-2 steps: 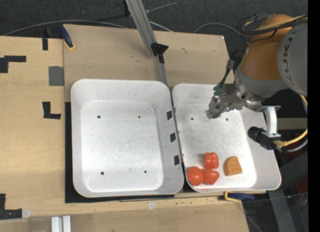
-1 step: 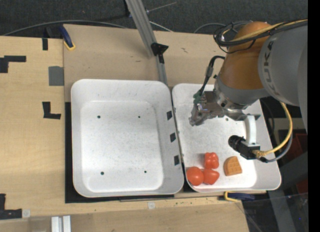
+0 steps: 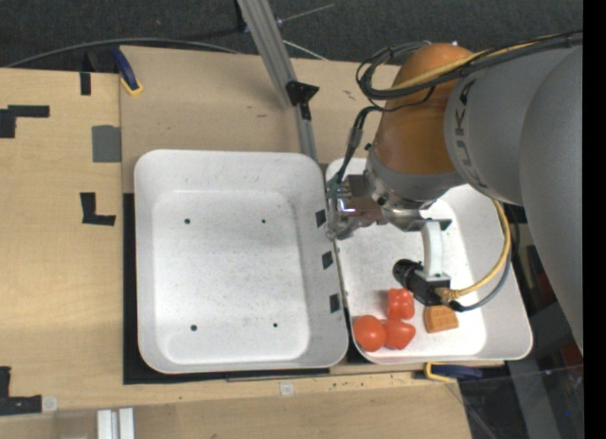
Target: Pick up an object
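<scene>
Gripper (image 3: 343, 212) at left rim of right bin (image 3: 473, 352), grip unreadable.
By front edge: three glossy rounded red pieces (image 3: 399, 334), no clear axis; tan block (image 3: 441, 319).

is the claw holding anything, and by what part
Cannot tell. The red pieces and orange block lie loose in the right bin.

Left bin (image 3: 227, 267) looks matt plastic, bench (image 3: 57, 267) wood, red pieces (image 3: 371, 334) glossy.
</scene>
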Robot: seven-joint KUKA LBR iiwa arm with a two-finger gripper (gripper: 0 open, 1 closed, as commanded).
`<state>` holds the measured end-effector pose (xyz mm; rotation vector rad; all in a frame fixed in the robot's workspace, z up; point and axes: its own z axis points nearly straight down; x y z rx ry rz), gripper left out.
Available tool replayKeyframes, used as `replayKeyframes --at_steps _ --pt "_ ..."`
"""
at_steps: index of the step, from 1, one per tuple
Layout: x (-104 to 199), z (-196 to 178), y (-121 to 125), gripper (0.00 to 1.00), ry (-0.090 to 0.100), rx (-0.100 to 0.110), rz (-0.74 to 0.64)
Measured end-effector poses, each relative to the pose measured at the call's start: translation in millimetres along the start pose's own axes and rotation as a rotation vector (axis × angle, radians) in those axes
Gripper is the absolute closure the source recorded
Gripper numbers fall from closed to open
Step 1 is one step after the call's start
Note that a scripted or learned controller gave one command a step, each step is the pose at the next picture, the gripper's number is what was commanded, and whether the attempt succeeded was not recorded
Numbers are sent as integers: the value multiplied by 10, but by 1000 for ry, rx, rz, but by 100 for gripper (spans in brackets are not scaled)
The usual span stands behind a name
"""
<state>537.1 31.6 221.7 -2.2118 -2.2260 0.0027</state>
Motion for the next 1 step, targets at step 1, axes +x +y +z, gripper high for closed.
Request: replayKeyframes --at_steps 1 --pt "556 -121 -124 100 1 -2 -2"
